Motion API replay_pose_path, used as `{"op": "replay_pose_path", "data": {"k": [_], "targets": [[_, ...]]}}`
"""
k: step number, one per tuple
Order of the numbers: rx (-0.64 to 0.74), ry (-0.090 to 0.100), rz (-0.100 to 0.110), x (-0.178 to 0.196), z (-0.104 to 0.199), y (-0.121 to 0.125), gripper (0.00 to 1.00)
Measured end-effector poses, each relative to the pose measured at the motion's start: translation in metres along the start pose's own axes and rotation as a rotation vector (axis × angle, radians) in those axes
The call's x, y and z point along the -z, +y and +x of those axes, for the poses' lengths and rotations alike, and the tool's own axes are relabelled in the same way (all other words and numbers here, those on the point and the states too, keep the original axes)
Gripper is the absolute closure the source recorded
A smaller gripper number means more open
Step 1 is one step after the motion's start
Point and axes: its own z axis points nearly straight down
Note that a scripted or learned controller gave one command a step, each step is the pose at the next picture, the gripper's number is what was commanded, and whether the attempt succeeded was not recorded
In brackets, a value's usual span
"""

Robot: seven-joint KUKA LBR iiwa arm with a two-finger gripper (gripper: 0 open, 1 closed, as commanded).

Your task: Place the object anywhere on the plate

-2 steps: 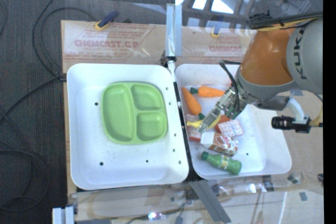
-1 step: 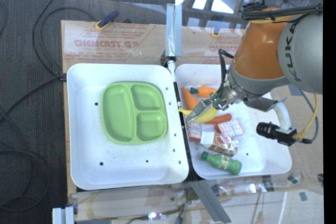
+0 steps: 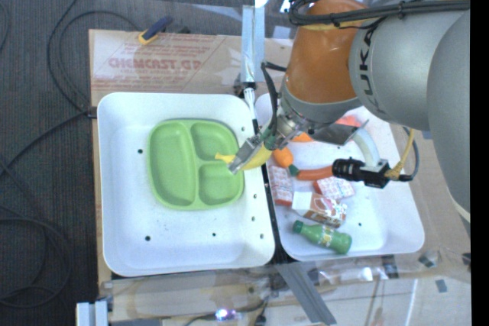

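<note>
Reaching: we see the gripper (image 3: 248,156) low over the right rim of the green plate (image 3: 179,164), which lies in the left bin (image 3: 122,240).
Grip: its fingers look closed around a yellow object (image 3: 258,157), apparently a toy banana, one tip poking left onto the plate.
Handling: we judge it light, stiff and smooth, so liable to swivel in a pinch.
Hold point: mid-body, across the narrow width, seems safest to us.
Right bin (image 3: 405,229): green bottle (image 3: 324,235), small cartons (image 3: 327,204), orange piece (image 3: 283,157).
</note>
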Motion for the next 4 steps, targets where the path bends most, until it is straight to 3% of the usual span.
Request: {"op": "replay_pose_path", "data": {"k": [1,4], "targets": [[0.0,0.0,0.0,0.0001,0.0,0.0,0.0],[0.0,0.0,0.0,0.0001,-0.0001,0.0,0.0]]}}
